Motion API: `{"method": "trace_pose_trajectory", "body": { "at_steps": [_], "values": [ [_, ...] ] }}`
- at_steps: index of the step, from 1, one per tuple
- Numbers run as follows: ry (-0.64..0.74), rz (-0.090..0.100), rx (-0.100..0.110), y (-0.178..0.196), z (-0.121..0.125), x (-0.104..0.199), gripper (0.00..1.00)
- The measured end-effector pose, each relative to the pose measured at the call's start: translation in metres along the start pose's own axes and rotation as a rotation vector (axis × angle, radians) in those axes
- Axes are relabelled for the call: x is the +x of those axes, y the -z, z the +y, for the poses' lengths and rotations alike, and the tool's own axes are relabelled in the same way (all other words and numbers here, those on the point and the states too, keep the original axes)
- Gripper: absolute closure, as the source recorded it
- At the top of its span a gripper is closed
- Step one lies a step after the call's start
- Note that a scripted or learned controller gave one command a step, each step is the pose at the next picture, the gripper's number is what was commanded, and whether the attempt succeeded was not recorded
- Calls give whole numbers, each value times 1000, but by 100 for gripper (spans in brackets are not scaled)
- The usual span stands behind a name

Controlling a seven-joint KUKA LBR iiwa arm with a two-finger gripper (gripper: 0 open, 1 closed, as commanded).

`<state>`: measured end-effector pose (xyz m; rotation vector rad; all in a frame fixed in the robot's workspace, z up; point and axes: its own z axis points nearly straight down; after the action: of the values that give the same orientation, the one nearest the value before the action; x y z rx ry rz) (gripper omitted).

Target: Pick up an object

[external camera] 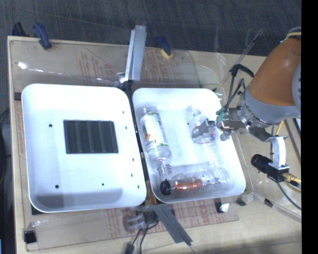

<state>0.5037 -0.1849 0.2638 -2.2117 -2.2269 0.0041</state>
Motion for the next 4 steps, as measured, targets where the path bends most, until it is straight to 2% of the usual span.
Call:
{"method": "trace_pose_trajectory", "body": {
  "at_steps": [1, 2, 3, 4],
  "values": [
    [-28, -1, 1, -81, 59, -25, 0],
    [-29, -1, -1, -131, 93, -21, 0],
    [101, -1, -3, -90, 91, -22, 0],
    [138, -1, -5, -103, 109, -24, 0]
  ]
}}
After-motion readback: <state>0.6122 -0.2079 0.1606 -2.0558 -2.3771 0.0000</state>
